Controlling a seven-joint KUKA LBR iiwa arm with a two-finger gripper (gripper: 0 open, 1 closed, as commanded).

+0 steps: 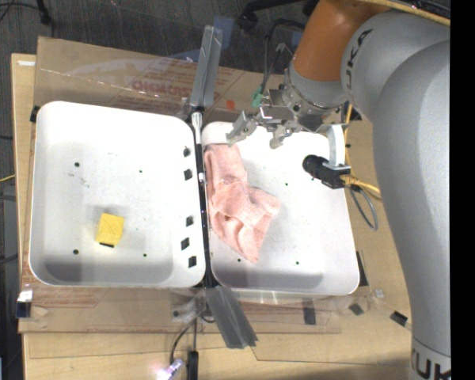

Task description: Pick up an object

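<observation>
Arm (396, 133) grey with orange band entering from right, 2 white bins side by side, left bin (55, 133) holding yellow block (110, 229) near its front left, right bin (332, 252) holding crumpled pink cloth (236, 204) along its left wall, gripper (259, 133) above right bin's rear edge, fingers spread apart and holding nothing, just behind cloth.

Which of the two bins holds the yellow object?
The left bin: a small yellow block lies near its front. The right bin holds a pink cloth instead.
</observation>
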